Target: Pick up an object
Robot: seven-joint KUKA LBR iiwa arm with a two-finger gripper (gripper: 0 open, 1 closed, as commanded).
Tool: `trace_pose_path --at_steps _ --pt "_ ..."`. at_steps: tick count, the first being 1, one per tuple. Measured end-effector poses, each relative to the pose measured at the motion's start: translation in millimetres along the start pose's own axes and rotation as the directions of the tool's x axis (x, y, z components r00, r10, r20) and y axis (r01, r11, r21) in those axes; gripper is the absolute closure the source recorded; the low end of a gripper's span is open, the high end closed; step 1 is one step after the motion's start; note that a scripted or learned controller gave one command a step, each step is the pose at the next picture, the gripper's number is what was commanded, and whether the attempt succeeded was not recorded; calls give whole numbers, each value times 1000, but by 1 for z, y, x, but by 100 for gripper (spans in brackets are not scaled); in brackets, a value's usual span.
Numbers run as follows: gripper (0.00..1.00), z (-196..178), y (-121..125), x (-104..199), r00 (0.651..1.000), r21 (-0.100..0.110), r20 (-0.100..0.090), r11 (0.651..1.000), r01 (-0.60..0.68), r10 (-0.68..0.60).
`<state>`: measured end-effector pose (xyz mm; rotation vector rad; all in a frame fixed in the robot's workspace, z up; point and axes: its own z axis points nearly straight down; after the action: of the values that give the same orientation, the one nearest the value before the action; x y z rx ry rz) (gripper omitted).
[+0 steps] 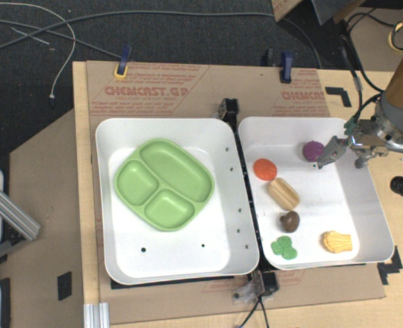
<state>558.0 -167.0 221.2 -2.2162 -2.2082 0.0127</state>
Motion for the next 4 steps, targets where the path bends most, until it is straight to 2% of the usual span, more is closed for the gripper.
trace_pose_path --at_steps 1,3,4 --pt "0 -8 3 1 1000 -14 3 1000 4 -4" --pt "0 86 19 -4 1000 -11 2 1000 4 -4" --pt "0 138 19 -3 1000 -10 1 1000 4 -4"
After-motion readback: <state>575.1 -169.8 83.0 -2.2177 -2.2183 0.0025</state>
